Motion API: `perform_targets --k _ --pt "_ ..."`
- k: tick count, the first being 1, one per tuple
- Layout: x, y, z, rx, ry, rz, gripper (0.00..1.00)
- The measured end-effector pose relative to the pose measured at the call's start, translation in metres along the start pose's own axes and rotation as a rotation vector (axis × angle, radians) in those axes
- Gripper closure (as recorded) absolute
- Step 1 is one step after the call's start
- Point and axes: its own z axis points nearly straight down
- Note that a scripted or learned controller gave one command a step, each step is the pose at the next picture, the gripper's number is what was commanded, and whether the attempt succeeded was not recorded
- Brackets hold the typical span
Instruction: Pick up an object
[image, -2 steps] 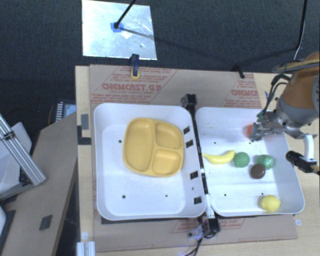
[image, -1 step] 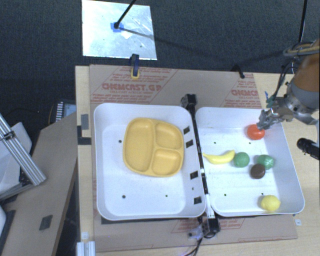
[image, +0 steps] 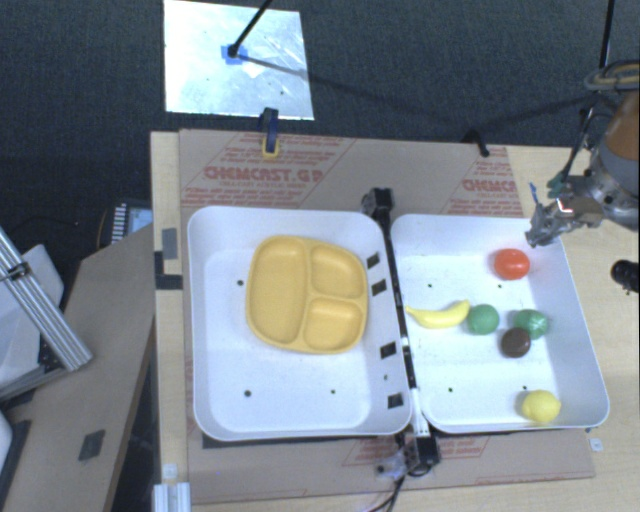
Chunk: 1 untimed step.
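Pincer (image: 541, 232) hovers at right bin's (image: 585, 345) far right rim; finger state can't be told. Orange ball (image: 511, 263) lies just beside, down-left, nearest.

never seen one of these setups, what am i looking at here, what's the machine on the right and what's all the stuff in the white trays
One camera looks down at a slant on a bench with two shallow white bins. The machine at the right is a robot arm; its gripper hangs over the right bin's far edge, above an orange ball, holding nothing. The left bin holds a yellow divided plate. The right bin also holds toy food: a banana, two green pieces, a brown ball and a lemon. The arm's job is picking one up.
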Motion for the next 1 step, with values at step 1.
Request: perform_targets --k 1 --pt "0.0566 0.0062 -0.0047 0.003 0.003 -0.003 1.0"
